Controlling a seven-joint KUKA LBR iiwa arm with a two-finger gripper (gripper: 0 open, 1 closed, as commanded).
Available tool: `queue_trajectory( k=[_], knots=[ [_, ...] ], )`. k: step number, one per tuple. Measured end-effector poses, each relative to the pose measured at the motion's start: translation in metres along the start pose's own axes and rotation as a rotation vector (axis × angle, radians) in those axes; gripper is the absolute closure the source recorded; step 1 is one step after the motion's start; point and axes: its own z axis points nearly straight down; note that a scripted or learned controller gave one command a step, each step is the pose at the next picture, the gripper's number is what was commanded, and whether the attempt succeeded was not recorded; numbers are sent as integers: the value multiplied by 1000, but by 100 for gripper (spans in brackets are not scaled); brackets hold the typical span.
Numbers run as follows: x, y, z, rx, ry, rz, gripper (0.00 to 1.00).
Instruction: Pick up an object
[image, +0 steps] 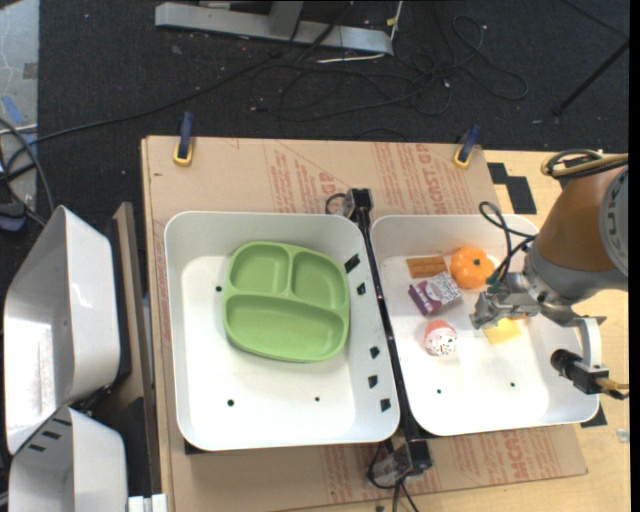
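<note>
Bench seen from above at a slant, bearing two shallow white bins side by side on a brown cardboard sheet (300, 180). The left bin (200, 400) holds a green divided plate (287, 301), lying flat near the bin's middle. The right bin (480, 405) holds the small objects, clustered in its upper half — an orange ball (470, 266) near the far wall, a tan flat packet (426, 266) just to its left, a purple-and-white wrapper (434, 293) below the packet, a round white-and-red object (440, 340) nearer the viewer, and a yellow block (503, 331) to the right of these. The grey arm (585, 240) with its orange band reaches in from the right; its gripper (493, 308) stands low over the right bin, just above the yellow block and beside the orange ball. Contact with the block cannot be told from this view. Two clamps (182, 150) hold the far edge of the cardboard.
</note>
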Motion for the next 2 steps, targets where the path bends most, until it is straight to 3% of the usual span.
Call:
queue_trajectory(
  k=[2],
  knots=[
    [-4, 4, -89, -5, -2, -4, 100]
  ],
)
